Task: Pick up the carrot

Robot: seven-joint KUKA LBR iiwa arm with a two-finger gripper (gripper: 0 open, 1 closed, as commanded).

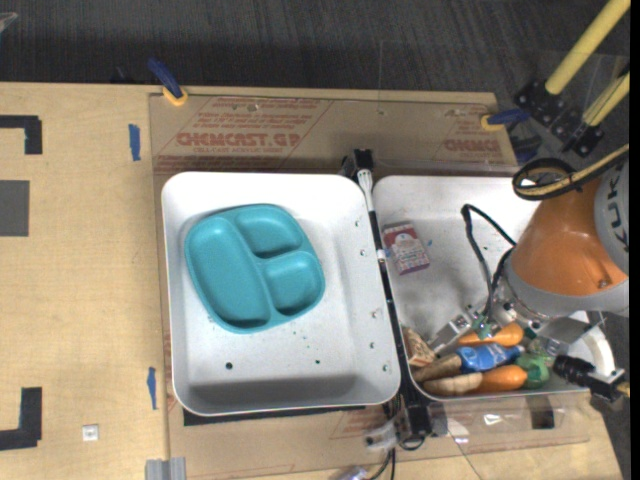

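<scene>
Reaching into the right bin (440, 208), the gripper (497, 320) hovers over a toy pile; jaw state unclear; next, probably closing on the carrot (497, 377).

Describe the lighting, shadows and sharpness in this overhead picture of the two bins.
Camera view: even, soft light; the teal plate casts hardly any shadow on the left bin. The pile with the carrot in the right bin looks soft and hard to separate. The orange band is slightly blurred.

A light wooden bench (70, 298) with black tape marks (25, 133) stands before dark grey carpeted floor (300, 23).
</scene>
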